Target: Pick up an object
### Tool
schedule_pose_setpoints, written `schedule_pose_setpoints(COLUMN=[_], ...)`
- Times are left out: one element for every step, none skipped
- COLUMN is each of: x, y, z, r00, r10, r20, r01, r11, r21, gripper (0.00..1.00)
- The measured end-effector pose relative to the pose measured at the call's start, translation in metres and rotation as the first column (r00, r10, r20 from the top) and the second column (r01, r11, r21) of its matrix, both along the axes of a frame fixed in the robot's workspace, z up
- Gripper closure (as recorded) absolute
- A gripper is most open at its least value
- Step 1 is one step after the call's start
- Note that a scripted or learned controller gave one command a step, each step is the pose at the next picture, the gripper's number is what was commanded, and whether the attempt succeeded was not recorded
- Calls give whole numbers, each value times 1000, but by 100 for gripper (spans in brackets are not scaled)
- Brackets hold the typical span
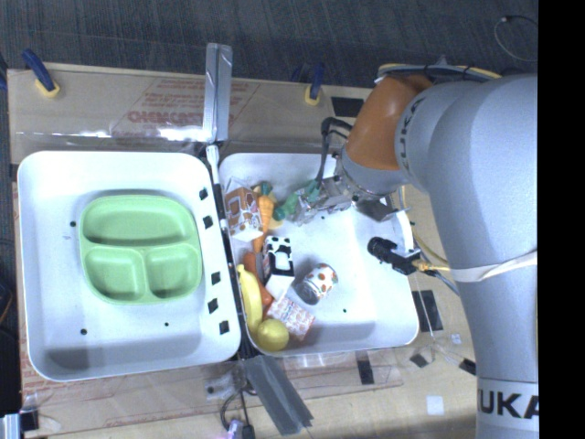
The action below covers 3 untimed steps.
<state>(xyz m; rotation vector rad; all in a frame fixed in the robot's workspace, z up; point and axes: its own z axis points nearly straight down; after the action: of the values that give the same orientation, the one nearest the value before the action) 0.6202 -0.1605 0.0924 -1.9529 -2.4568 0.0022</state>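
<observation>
My gripper [322, 199] is low in the back part of the right bin [366, 314], at the end of the grey arm with the orange band. A green leafy item [294, 203] lies right at its tip, touching or nearly so; I cannot tell whether it is gripped. Just left of that lie an orange carrot-like piece [266, 210] and a brown snack packet [242, 210]. Nearer the front are a black-and-white item [279, 256], a small can [316, 282], a banana [249, 295], a lemon [271, 335] and a red-and-white packet [292, 315].
The left bin [46, 245] holds a green divided plate [140, 248]. The objects crowd the right bin's left side along the wall between the bins. Bare white floor shows at the right bin's front right. The arm's bulk covers that bin's right rim.
</observation>
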Motion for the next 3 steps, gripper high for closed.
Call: schedule_pose_setpoints(x=[0, 1, 1], y=[0, 1, 1], z=[0, 11, 11], r00=[1000, 1000, 1000], r10=[0, 3, 3], r20=[0, 0, 0], r01=[0, -3, -3], r11=[1000, 1000, 1000], r21=[0, 0, 0], gripper=[0, 100, 0])
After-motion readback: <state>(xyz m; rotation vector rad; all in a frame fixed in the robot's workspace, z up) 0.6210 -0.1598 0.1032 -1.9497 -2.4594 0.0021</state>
